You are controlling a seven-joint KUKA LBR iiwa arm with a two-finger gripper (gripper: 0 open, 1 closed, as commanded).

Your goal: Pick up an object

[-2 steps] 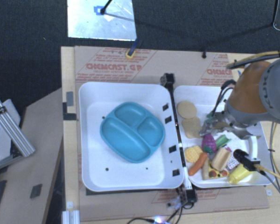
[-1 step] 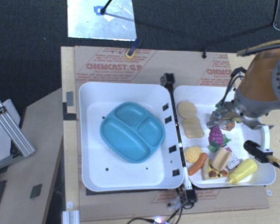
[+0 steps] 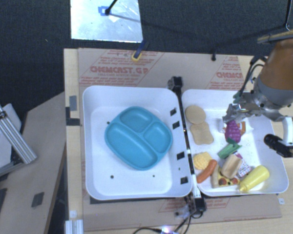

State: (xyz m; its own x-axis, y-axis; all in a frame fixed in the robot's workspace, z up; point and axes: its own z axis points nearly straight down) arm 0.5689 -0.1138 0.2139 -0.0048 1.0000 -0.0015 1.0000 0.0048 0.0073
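Note:
My gripper (image 3: 236,115) hangs over the upper middle of the right bin (image 3: 278,189), reaching in from the right. Directly under it, touching or nearly touching, is a purple bunch of toy grapes (image 3: 233,131); I cannot make out whether the grapes are gripped. Just below the grapes lies a green toy piece (image 3: 228,150). Two tan flat toy breads (image 3: 195,113) (image 3: 201,133) lie at the bin's left side.
The right bin's lower half holds a yellow corn piece (image 3: 201,160), an orange carrot (image 3: 206,171), a tan roll (image 3: 230,165), a small printed packet (image 3: 243,168) and a yellow bottle (image 3: 254,178). A blue divided plate (image 3: 138,137) lies in the left bin (image 3: 95,179).

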